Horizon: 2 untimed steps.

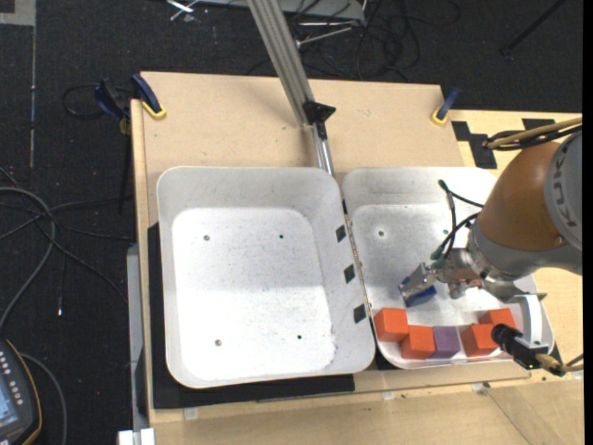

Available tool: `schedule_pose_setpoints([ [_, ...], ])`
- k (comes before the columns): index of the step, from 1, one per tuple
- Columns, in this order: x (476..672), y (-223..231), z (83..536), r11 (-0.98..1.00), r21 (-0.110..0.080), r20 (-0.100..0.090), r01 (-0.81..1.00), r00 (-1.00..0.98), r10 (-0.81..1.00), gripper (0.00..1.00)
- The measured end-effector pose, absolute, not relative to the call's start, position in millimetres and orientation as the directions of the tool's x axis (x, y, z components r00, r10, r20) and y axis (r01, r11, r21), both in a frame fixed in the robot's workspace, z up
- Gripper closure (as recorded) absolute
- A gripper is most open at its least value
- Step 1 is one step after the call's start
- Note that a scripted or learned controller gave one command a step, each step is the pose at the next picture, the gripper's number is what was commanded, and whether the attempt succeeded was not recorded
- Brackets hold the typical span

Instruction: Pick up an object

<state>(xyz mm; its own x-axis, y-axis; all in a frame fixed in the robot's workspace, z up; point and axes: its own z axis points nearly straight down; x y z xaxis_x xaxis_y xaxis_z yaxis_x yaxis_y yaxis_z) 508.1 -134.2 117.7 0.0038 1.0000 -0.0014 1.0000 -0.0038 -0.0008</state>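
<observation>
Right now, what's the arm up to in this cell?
The KUKA arm reaches in from the right over the right bin. Its gripper sits low beside a blue object, above the orange blocks and a purple block along the near edge. Grasp unclear. The left bin sits alongside.

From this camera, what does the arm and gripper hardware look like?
Arm: fat rounded links, grey shell with a wide orange-brown band above the wrist. Thin dark and green cables loop beside it. Gripper: small metallic grey block with a blue part at its tip.
</observation>
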Motion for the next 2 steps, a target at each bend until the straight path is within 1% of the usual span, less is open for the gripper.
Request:
schedule_pose_setpoints([
  [1,547.9,-104,95,0.005,0.003,-0.001,1.0,-0.005,1.0,0.0],
  [2,510.5,-105,96,-0.002,0.002,-0.001,1.0,0.002,1.0,0.0],
])
